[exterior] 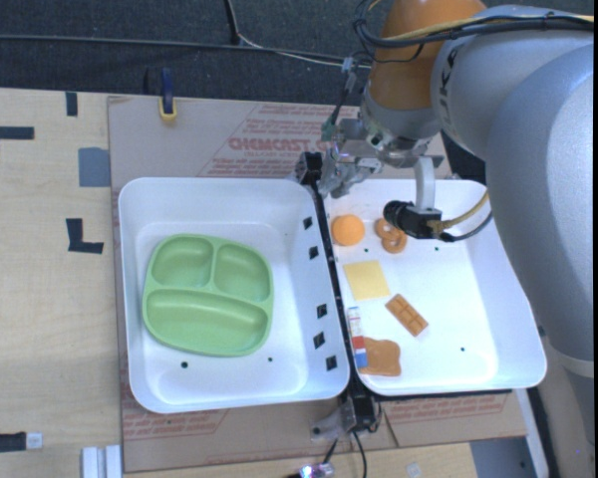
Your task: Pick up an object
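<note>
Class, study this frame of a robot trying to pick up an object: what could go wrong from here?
1. The gripper hangs over the far end of the divider between the bins, so a straight descent might strike the rim.
2. The orange ball may roll away when touched.
3. The yellow square and brown bar lie flat, which may make them hard to grasp.

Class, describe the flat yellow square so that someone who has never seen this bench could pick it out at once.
Find the right bin, the one without the green plate. The yellow square lies near that bin's left wall, just below the orange ball. It is the only pale yellow, flat, four-cornered piece there; the neighbours are orange or brown.
</note>
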